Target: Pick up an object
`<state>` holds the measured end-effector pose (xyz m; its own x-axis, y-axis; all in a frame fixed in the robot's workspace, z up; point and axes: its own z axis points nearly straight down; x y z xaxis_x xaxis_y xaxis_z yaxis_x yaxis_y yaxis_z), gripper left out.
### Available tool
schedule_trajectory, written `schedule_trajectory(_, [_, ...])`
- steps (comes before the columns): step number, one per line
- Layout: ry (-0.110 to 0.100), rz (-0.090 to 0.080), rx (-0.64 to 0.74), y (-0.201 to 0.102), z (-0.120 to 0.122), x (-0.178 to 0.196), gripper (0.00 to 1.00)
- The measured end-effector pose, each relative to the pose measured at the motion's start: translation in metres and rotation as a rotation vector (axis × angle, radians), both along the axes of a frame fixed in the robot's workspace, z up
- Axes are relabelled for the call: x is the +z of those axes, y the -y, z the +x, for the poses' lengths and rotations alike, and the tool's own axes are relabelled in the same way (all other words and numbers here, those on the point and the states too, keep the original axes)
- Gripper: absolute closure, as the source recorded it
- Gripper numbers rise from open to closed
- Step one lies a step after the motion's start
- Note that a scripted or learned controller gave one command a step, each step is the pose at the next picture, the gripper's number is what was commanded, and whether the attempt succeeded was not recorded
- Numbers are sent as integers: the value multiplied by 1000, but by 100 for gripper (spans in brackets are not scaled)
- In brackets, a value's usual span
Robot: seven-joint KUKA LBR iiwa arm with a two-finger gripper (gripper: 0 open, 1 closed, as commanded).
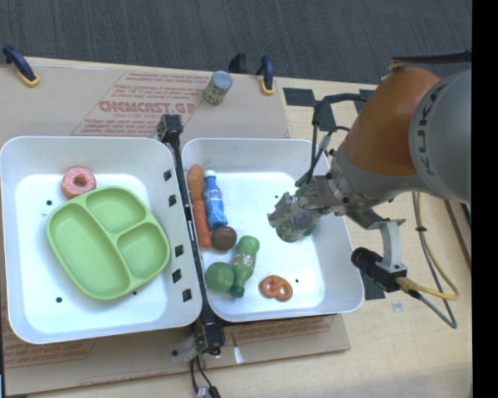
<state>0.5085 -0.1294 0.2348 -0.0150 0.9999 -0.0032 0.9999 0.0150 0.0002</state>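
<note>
My gripper (292, 215) hangs low over the right side of the right bin (257, 160), at the end of the grey and orange arm. Directly beneath it is a round grey-green object (294, 230), partly hidden by the gripper; whether it is held is unclear. Along the bin's left side lie an orange carrot (198, 204), a blue bottle (214, 201) and a brown ball (224, 238). Near the front are a green bottle (244, 261), a round green fruit (219, 275) and a pretzel (275, 287).
The left bin (17, 305) holds a green divided plate (108, 240) and a pink doughnut (79, 181). A small jar (218, 88) stands on the cardboard behind the bins. Black clips (171, 126) join the bins. Cables and a black fitting (378, 268) sit right of the bin.
</note>
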Motion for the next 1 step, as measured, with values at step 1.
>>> schedule_trajectory(1, [-1,4,-10,-10,81,10,100])
